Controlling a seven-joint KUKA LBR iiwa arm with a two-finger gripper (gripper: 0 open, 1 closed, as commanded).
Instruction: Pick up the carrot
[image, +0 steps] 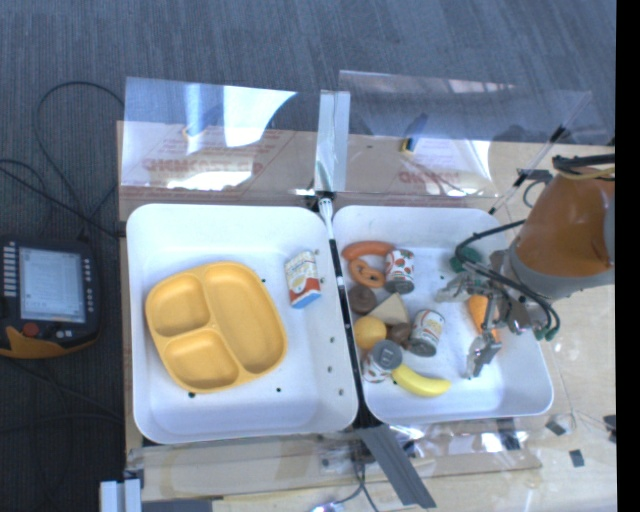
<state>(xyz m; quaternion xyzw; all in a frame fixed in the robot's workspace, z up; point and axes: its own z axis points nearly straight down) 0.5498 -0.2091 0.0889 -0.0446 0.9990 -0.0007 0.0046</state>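
The camera view looks down on two white bins side by side. The left bin (150, 400) has a yellow plate (215, 325) with three sections in it. A small carton (303, 277) stands near the bin's right wall. There is a lot of bare white floor around the plate.

The right bin (530, 395) is more crowded. Along its left side sit an orange ring (365, 262), two small cans (399, 269) (427, 332), a brown round thing (362, 298), a tan wedge (394, 308), a lemon (369, 332) and a banana (420, 381). The banana lies close to the front wall.

The carrot (479, 309) is in the right half of this bin, apart from the pile. It sits right under the gripper (484, 335), between dark metal parts. The gripper is low in the bin, but it is too hard to tell if its jaws are wide or closed, or if they hold the carrot.

The arm (565, 235) comes in over the bin's right wall. The floor to the right of the banana is bare.
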